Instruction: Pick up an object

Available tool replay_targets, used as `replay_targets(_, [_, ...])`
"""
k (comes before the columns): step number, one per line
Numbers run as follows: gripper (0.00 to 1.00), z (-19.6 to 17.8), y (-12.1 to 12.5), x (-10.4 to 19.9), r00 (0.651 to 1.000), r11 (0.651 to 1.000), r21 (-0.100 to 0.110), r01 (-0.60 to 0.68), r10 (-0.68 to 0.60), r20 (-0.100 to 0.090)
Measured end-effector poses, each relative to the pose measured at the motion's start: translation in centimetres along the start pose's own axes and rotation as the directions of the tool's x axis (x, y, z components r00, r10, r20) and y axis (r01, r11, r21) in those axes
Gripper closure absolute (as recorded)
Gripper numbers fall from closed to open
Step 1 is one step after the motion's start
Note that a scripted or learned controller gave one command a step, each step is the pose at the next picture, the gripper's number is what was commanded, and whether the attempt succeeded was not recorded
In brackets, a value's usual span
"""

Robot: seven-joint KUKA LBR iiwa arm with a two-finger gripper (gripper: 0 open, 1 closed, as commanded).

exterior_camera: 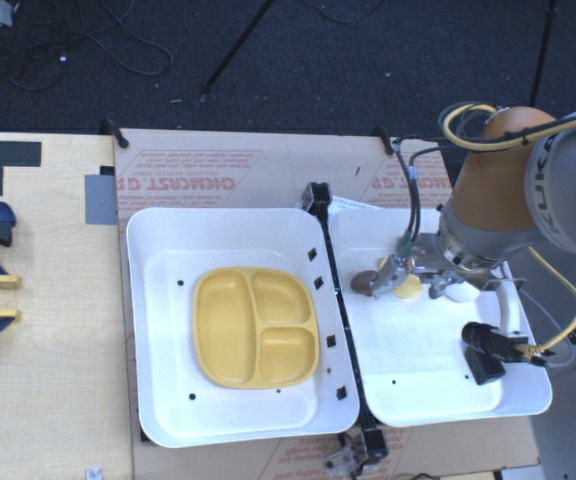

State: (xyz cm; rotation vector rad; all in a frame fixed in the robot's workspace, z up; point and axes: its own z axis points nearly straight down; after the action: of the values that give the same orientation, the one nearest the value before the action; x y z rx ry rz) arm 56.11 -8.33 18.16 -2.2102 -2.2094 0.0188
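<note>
— Yellow draws the eye first: a divided plate (256,326) lies flat in the middle of the left bin (158,268). Why is the arm (498,183) not over it?

— Probably because the plate is broad and shallow, so a two-finger gripper could pinch only its rim. The gripper (400,273) is low over the right bin (418,388), in the back-left part, where smaller things lie close together.

— Which things?

— A small yellow piece (407,288) is just beside the gripper. A grey-brown lump (366,283) sits to its left, near the wall shared by the two bins. A pale white bit (458,291) lies on the other side, under the wrist. All three are too small to name more exactly.

— Are the jaws wide, narrow, or holding something?

— I cannot tell. The tip blurs into that cluster, and I see nothing clearly raised off the bin floor.

— So what is the target?

— My guess is the yellow piece or the grey-brown lump, since the gripper sits right at them. Both appear to rest on the floor of the right bin. They are so close together that closing on one could knock the other aside.
</note>
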Motion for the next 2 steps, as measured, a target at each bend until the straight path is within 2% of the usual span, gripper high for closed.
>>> replay_targets(1, [0.00,-0.7,0.3,0.0,1.000,1.000,-0.012,0.001,-0.001,0.001])
replay_targets(2, [0.00,4.6,-0.5,-0.6,1.000,1.000,-0.007,0.000,0.000,0.001])
